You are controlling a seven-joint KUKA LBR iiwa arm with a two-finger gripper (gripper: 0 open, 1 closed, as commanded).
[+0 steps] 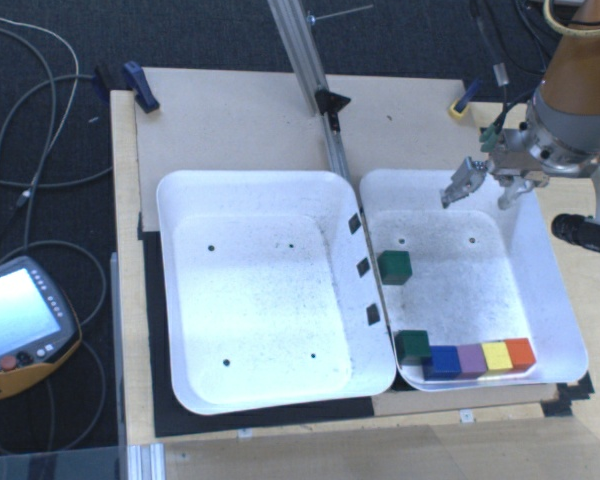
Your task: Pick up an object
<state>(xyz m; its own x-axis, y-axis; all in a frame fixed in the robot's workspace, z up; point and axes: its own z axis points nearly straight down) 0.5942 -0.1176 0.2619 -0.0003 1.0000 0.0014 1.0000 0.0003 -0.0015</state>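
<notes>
Green cube (394, 266) sits alone on the floor of the right bin (550, 268), below and to the left of the end effector (485, 188), well apart from it. End effector hangs over the bin's far end, fingers spread and gripping nothing. Farther down from it, along the near wall, a row: dark green block (412, 344), blue block (443, 360), purple block (472, 358), yellow block (496, 355), orange block (520, 351). Left bin (180, 208) lies off to its left on the tabletop (230, 118).
</notes>
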